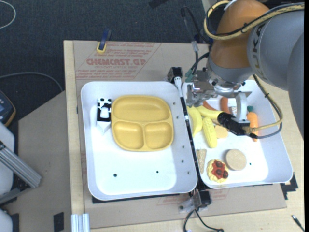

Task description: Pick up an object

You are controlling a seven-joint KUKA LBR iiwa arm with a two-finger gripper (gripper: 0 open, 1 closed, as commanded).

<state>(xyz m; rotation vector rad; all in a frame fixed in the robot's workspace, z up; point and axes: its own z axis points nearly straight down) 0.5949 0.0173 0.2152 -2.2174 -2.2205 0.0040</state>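
In the camera view the gripper [216,96] hung low over the far end of the right bin [276,164], among the toy food there, so the step in hand looked like the reach before a grasp; whether it was parted or closed, or had anything, I could not tell. The next move would call for settling on one piece, likeliest the banana [199,114] just beside it. Counted: two bins, one yellow divided plate [142,122] in the left bin [130,182], one corn cob [209,132], one carrot [252,119], one round cracker [236,159], one small pizza [217,170].
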